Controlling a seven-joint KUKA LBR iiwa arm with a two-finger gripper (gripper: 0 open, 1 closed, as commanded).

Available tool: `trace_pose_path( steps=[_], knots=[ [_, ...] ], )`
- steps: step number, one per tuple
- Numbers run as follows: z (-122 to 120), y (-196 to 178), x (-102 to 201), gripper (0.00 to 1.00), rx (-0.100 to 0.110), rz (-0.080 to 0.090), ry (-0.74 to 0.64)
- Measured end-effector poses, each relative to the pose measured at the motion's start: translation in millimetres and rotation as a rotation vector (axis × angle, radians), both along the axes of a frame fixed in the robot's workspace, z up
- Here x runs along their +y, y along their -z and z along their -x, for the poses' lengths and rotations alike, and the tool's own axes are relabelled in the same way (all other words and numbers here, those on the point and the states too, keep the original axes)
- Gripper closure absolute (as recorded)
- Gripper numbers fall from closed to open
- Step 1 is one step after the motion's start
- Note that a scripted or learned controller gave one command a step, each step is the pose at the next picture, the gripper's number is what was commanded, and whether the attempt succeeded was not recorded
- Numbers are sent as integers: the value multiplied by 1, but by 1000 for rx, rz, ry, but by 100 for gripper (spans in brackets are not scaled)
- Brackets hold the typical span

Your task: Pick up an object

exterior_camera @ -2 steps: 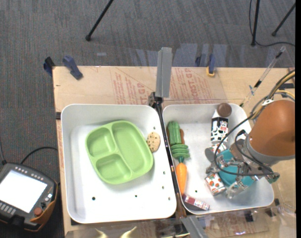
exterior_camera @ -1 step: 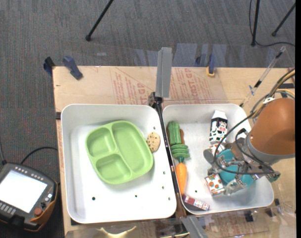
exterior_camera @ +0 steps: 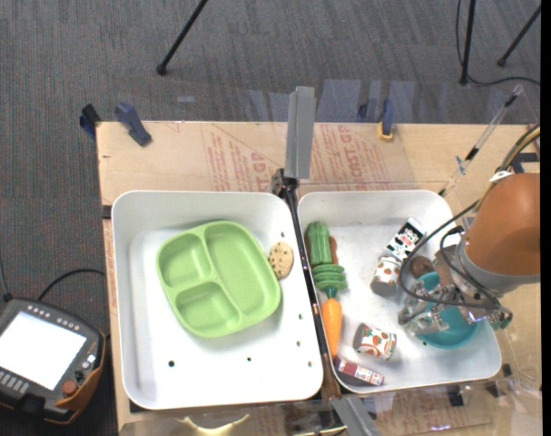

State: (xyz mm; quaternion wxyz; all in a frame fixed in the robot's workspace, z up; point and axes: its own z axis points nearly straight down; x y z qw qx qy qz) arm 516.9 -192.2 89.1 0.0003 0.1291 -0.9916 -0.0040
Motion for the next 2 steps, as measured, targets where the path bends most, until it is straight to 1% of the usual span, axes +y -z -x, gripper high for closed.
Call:
trace_pose_path(
  steps=[1,2],
  knots=[
    [0,0,-1,0,-1,2,1],
    [-45,-2,103,0,-3,2,-38]
  ],
)
